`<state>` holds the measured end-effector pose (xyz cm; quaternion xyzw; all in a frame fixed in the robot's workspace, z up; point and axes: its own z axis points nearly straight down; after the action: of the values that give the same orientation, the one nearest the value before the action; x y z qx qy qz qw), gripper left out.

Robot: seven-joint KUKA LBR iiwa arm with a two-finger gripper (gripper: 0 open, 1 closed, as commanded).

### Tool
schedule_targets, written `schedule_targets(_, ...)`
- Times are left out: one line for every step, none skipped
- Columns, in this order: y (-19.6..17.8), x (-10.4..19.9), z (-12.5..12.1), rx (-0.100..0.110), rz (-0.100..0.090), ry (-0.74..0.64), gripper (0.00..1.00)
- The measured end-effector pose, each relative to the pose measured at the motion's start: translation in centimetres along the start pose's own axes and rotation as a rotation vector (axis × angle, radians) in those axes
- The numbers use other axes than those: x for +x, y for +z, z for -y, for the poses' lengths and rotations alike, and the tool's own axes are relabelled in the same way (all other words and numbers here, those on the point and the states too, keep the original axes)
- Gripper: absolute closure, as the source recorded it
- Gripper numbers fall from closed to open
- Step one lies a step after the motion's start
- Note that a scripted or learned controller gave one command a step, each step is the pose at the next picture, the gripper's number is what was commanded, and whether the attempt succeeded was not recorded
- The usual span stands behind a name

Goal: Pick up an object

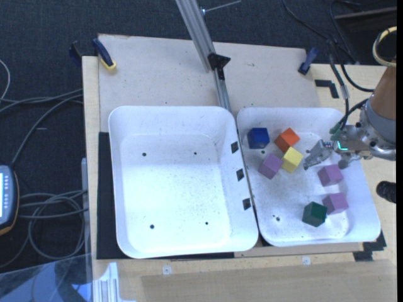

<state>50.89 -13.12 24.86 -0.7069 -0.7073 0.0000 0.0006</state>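
Nearest to me, at the front of the right bin (352, 228), sits a dark green cube (314, 214), with a purple cube (336, 202) just beside it to the right. Further back I see a second purple cube (329, 175), and toward the middle of that bin a tight cluster: a yellow cube (292, 160) touching a third purple cube (271, 166) on its left, an orange cube (288, 138) just behind the yellow one, and a blue cube (258, 138) near the bin's left wall.

From my seat the gripper (317, 155) hangs low over the right bin, reaching in from the right edge, its metal tip just beside the yellow cube and above the second purple cube. I cannot tell whether the fingers are spread or closed, since they blur together at this angle, and I see no cube between them.

On my left the other white bin (126, 137) shows dark speckles on its floor. A blue clamp (104, 52) grips the board's far left corner, and a grey metal pole (198, 27) slants up from the back edge between the bins.
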Motion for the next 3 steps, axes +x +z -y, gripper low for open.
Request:
schedule_targets(5.8,-0.1,0.9,0.006,-0.001,0.001,0.00)
schedule_targets(11.8,-0.7,1.3,0.007,-0.001,0.002,0.00)
schedule_targets(15.1,-0.6,1.4,0.004,-0.002,0.001,0.00)
